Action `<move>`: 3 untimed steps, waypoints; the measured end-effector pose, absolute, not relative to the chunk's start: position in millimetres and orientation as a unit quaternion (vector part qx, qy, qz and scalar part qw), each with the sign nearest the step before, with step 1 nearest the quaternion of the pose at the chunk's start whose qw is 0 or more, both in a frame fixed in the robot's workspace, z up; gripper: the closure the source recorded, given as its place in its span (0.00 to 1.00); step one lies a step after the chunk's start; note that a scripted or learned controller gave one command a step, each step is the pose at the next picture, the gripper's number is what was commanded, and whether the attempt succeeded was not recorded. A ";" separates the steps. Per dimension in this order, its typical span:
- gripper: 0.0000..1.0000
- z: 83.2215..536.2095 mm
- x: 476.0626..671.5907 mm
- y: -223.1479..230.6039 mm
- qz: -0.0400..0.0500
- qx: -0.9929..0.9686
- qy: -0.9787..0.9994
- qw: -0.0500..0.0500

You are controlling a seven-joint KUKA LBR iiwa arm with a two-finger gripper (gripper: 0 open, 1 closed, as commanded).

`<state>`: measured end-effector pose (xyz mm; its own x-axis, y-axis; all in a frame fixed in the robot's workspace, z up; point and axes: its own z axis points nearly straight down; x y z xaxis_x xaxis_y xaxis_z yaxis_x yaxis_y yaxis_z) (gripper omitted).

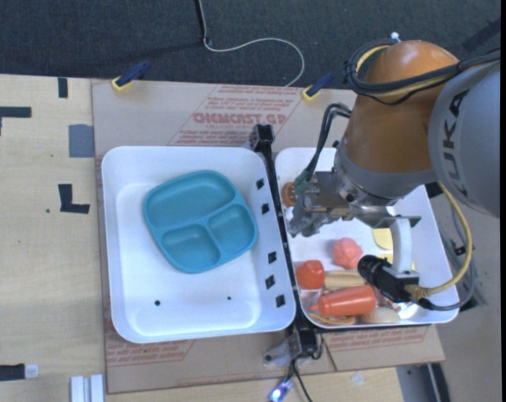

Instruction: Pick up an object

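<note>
Even bright light, soft shadows, slightly blurry.

The big arm (404, 124) covers much of the right bin (441, 249). The end effector (307, 216) below it looks too blurry to make out.

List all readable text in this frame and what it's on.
"UKA": partial letters, running vertically, on the grey arm housing, cut off at the frame edge.
Red print on the cardboard sheet above the left bin: upside down and too blurred to read for certain.
Nothing legible on the blue divided plate, the right bin or the claw.
</note>
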<state>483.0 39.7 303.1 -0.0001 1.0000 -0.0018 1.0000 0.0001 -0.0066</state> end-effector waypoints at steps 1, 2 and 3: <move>1.00 388.7 484.8 116.9 -0.002 -0.703 -0.711 -0.001; 1.00 392.7 485.2 112.3 0.004 -0.706 -0.708 0.001; 1.00 313.7 482.8 68.3 0.006 -0.709 -0.705 0.003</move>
<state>482.8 68.3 313.7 0.0047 1.0000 -0.0048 0.9999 -0.0047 -0.0125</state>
